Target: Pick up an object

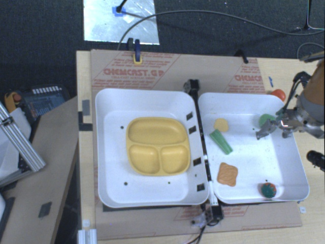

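Note:
The right bin [292, 159] holds several small objects. A yellow round piece [221, 125] and a green stick [221, 142] lie at its left side. Nearer the front are an orange waffle-like piece [227, 174] and a green-and-red ball [268, 189]. A green lump [266, 119] sits near the back right. My gripper [274, 131] hangs low over the right side of this bin, just in front of the green lump. It is open, its two fingers spread apart with bare bin floor between them.
The left bin [109, 136] carries a yellow divided plate [155, 145]. A black divider strip [199, 141] runs between the bins. An orange object [278, 93] lies on the bench behind the right bin's rim. Cables trail across the dark floor at the back.

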`<control>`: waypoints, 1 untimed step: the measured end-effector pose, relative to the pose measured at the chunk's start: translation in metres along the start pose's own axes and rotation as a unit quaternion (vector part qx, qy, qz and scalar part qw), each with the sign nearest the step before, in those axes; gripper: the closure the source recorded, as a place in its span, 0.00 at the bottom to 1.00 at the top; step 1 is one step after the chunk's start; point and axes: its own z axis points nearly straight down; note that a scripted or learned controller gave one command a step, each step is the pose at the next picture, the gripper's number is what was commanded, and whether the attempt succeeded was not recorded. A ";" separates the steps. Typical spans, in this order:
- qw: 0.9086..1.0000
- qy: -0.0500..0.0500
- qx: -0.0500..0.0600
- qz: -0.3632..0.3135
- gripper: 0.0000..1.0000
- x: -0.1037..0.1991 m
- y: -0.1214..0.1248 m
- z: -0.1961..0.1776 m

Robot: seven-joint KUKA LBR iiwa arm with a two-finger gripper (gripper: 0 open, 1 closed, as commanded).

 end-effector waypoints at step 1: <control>1.000 0.000 0.000 0.000 0.00 -0.004 0.002 0.061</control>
